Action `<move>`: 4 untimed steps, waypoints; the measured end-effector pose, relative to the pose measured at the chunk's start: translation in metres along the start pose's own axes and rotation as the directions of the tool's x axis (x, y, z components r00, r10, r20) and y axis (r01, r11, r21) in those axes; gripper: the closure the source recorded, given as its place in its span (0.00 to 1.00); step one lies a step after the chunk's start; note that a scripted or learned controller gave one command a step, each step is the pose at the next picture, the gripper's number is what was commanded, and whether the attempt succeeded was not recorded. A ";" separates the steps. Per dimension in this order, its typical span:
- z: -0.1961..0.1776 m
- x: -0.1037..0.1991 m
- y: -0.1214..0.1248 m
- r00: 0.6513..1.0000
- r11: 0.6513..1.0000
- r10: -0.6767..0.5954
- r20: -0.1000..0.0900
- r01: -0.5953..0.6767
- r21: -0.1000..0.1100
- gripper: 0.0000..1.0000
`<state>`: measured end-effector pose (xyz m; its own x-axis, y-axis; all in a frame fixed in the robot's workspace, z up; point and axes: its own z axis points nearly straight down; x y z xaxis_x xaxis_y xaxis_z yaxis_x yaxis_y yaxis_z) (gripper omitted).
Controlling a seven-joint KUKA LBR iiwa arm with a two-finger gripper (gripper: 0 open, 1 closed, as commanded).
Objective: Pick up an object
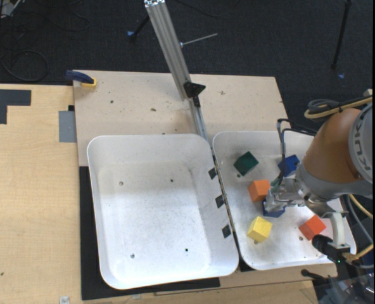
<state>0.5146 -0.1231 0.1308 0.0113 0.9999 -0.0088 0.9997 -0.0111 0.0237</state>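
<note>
Whether the gripper (275, 206) grips anything is unclear; it hides a blue block (275, 212).

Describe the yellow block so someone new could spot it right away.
Look in the right bin, the one holding the blocks. The yellow block sits near its front edge, left of the red block and below the orange block. It is the only yellow one.

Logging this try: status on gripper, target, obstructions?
Gripper low in right bin, finger state unclear. Beside orange cube, over a blue piece. Nothing visibly held. Yellow cube, red block close by.
</note>
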 end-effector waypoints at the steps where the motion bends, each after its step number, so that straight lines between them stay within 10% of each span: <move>1: -0.044 0.002 -0.003 1.000 1.000 -0.011 -0.010 0.012 0.022 1.00; 2: -0.075 0.000 -0.001 1.000 1.000 -0.011 -0.009 0.012 0.022 1.00; 4: -0.086 0.092 0.039 1.000 1.000 -0.015 -0.010 0.015 0.025 1.00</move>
<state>0.5521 -0.0308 0.2164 -0.0039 1.0000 0.0012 1.0000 0.0039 -0.0014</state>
